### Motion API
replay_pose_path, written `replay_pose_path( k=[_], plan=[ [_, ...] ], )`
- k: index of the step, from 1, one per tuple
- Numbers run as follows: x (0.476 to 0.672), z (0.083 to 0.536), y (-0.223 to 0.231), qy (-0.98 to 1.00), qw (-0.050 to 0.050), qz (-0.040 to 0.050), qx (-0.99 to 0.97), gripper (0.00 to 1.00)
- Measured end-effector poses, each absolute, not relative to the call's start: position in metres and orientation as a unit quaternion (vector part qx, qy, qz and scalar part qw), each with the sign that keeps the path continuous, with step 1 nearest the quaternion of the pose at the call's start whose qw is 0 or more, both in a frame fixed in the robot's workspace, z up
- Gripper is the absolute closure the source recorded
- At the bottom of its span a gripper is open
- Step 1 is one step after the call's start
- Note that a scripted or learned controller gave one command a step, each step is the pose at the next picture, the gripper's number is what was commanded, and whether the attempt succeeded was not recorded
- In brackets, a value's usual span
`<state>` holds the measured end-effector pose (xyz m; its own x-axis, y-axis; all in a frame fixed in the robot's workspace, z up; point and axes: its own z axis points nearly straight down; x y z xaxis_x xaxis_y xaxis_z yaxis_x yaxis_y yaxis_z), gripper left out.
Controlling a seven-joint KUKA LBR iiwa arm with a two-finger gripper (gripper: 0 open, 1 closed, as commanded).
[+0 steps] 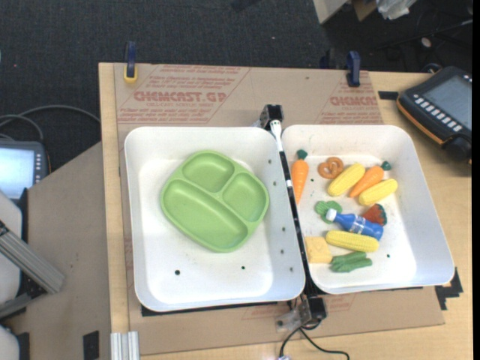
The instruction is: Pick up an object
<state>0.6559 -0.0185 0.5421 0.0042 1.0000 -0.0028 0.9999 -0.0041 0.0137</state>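
The right bin [420,201] holds several toy foods. A carrot [299,178] lies along its left wall, with a pretzel [329,167] and a yellow piece [346,179] beside it. Further right lie an orange carrot [367,180] and a second yellow piece [377,192]. Toward the front are a blue bottle [356,223], a strawberry [375,214], a green piece [325,209], a corn cob [352,240], a cheese wedge [318,250] and a green pod [349,262].
The left bin [146,261] holds a green divided plate [214,200]. A black-and-orange pendant [442,111] lies on the bench at the right. Two clamps [130,60] [352,67] grip the cardboard's far edge. Cables trail off the bench front.
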Motion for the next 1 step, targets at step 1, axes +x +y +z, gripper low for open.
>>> replay_pose_path(
  k=[1],
  plan=[
    [0.6438,0.3851,0.0288,0.709,-0.007,-0.0060,0.706,1.00]
  ],
)
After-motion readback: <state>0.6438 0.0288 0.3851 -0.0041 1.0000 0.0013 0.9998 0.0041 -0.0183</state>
